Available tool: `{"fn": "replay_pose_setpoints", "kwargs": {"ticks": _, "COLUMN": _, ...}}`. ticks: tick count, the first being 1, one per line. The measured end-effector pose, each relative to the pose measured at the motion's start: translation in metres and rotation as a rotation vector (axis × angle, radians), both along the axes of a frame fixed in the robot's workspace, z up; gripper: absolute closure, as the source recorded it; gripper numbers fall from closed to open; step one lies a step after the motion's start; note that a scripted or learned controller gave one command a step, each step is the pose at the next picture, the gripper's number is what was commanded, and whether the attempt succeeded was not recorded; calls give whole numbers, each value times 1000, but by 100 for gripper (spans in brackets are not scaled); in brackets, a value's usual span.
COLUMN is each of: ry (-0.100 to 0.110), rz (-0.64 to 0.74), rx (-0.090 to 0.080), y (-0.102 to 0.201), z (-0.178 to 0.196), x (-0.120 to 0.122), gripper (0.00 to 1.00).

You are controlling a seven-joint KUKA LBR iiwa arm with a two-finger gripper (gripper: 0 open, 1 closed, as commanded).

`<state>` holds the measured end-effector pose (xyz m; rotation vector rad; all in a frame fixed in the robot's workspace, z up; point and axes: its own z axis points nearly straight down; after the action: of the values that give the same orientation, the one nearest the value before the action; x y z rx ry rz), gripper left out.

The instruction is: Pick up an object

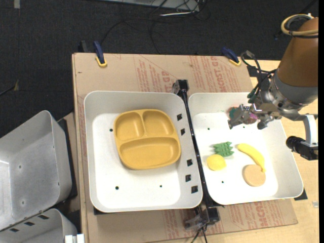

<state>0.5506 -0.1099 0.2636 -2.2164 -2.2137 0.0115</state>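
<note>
Task status: early stage, with no pick confirmed.

1. Gripper (248,121): set low over the far part of the right bin (289,151), close to its far wall, at the end of the grey arm with the orange band (299,49). Spread or pressed together: cannot tell, as the tip is blurred and partly masked by the wrist.
2. Pinkish patch (249,115) at the gripper tip: too small and blurred to identify as a held object or as a gripper part. Do not count as a grasp.
3. Candidate objects: 4, all lying on the floor of the right bin, nearer the camera than the gripper and apart from it.
   - Green leafy toy (223,149), nearest to the gripper.
   - Yellow lemon-like piece (216,162), just beside the green leafy toy.
   - Toy banana (252,155), lying at a slant.
   - Tan round disc (253,175), apparently touching the near end of the toy banana.
4. Left bin (98,151): holds a yellow 3-compartment plate (147,138), lying flat, well apart from the gripper.

Judged complete: placement of the gripper over the bin with the 4 small objects.

Judged outstanding: selection of 1 object, alignment above it, descent, closure and lift clear of the bin floor. Treat all 4 listed objects as not yet picked.
</note>
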Motion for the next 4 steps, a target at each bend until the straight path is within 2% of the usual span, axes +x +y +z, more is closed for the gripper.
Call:
{"fn": "replay_pose_setpoints", "kwargs": {"ticks": 1, "ry": -11, "rz": 2, "rx": -1, "y": 0, "z": 6, "x": 2, "gripper": 0}}
{"fn": "replay_pose_setpoints", "kwargs": {"ticks": 3, "ry": -6, "rz": -1, "rx": -1, "y": -11, "z": -86, "x": 0, "gripper": 0}}
{"fn": "replay_pose_setpoints", "kwargs": {"ticks": 4, "ry": -6, "rz": 0, "rx": 0, "y": -12, "z": -137, "x": 9, "gripper": 0}}
